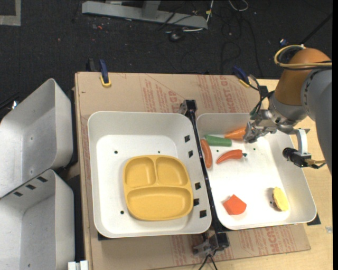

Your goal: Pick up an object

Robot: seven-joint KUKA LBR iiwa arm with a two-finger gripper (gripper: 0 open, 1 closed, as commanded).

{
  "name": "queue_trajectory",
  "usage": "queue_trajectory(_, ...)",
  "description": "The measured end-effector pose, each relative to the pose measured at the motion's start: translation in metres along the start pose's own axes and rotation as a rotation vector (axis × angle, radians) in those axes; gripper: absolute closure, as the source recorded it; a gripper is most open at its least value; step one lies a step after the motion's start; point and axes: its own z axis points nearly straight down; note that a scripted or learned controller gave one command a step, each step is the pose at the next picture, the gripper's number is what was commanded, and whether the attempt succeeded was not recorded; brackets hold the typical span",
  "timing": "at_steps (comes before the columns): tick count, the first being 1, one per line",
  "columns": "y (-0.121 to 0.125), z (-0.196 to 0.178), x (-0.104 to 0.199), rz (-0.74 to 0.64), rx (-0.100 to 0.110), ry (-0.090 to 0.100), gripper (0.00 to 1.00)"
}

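Dark speckled floor [47,47] fills upper frame, w/ loose black cables [232,47] and a grey metal bar [142,13] at top center. Brown cardboard sheet [158,89] covers the surface, printed red lettering, blue clamps [104,71] at its upper edge. Two spare white bins [31,158] sit at left edge. Lighting even, shadows soft.

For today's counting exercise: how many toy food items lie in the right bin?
6: carrot by the hand, green piece, sausage, red chili, orange wedge, yellow piece. The arm may hide more.
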Motion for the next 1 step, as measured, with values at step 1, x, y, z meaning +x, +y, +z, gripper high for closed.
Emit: queue_trajectory(1, -0.006, -0.0601, -0.0045, 0.006, -0.008, -0.001, 1.0)
